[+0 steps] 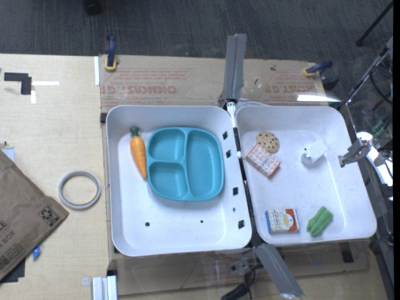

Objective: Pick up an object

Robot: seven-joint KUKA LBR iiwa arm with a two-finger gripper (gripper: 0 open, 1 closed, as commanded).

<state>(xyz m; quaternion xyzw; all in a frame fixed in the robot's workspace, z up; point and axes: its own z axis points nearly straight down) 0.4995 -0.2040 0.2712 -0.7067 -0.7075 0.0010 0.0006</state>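
White bin (119, 230): slim orange carrot (139, 154), green-topped.

Carrot (138, 152) lies lengthwise beside the teal plate (187, 164).

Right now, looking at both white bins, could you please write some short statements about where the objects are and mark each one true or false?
1. The orange toy carrot lies inside the blue divided plate. False: it lies beside the plate, on its left, on the floor of the left bin.
2. The round chocolate-chip cookie is in the right bin. True.
3. The green toy vegetable lies in the left bin. False: it is in the right bin, near the front edge.
4. The small picture box with a blue border lies left of the green vegetable. True.
5. A grey tape ring lies on the bench outside the bins. True.
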